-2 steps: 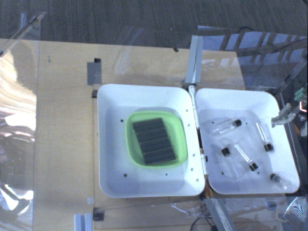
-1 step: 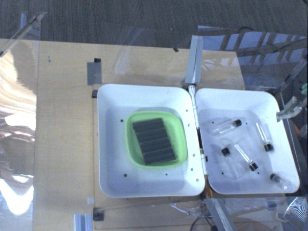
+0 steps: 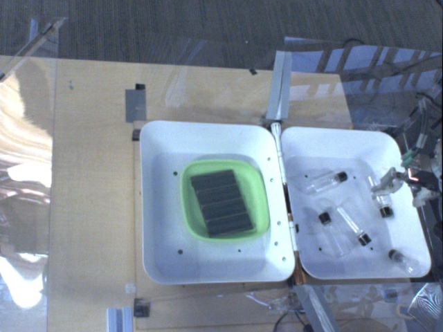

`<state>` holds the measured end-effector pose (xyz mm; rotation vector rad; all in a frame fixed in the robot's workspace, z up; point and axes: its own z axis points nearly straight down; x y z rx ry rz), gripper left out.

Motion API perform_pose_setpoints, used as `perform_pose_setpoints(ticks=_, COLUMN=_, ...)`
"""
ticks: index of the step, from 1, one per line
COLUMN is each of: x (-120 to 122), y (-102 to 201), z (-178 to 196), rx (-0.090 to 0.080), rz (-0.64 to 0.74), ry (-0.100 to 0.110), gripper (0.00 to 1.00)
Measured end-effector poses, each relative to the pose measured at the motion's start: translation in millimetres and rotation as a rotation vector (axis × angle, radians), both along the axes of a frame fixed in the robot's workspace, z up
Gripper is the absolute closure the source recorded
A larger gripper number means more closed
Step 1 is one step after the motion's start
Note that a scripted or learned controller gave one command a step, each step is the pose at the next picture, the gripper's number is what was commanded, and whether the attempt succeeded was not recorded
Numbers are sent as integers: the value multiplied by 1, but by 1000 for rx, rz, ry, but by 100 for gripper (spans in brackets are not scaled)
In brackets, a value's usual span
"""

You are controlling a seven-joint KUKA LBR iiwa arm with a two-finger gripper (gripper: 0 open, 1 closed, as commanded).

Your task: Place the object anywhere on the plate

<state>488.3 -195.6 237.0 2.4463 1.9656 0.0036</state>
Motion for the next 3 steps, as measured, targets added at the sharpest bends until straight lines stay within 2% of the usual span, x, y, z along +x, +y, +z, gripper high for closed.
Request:
perform_pose_setpoints(ticks=1, x=11, y=-4, z=32, rx=-1, rz=29, ry=-3, gripper=0)
perform_pose_setpoints(ticks=2, x=0, y=21, z=5, rx=0, rz=-7, ry=-1, gripper=0)
perform_pose_setpoints(ticks=3, x=0, y=-5, z=43, rx=-1, rz=-34, ry=-3, gripper=0)
